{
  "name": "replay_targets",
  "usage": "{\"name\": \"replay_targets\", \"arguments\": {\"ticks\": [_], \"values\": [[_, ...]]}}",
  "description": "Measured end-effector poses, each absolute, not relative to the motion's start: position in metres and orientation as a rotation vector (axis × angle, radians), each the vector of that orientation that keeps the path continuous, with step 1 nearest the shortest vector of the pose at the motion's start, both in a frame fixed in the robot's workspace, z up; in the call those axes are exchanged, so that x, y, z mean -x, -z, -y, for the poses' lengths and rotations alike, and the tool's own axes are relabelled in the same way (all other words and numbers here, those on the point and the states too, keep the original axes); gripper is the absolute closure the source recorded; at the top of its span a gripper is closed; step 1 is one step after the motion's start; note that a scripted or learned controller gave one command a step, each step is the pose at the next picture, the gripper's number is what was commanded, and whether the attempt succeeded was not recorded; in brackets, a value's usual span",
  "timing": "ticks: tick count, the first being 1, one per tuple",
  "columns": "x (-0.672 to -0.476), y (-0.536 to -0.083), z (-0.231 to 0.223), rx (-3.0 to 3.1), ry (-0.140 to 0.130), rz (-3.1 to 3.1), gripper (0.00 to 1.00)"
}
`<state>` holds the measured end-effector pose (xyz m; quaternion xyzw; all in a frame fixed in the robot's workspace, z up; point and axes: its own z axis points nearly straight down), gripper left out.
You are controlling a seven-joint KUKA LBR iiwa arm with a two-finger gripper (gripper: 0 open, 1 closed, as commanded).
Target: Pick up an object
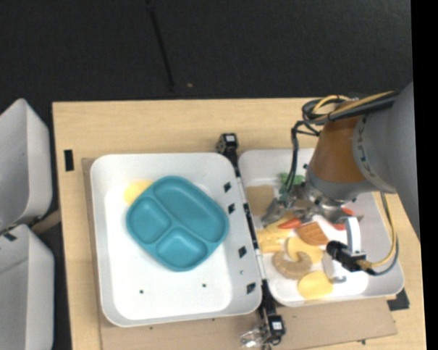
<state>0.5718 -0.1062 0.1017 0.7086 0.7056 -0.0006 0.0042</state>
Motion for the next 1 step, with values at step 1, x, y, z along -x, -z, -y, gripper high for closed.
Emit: {"name": "replay_targets", "arguments": {"ticks": [1], "values": [[-0.5729, -0.1100, 0.1064, -2.228, -0.001, -2.207, 1.00]]}}
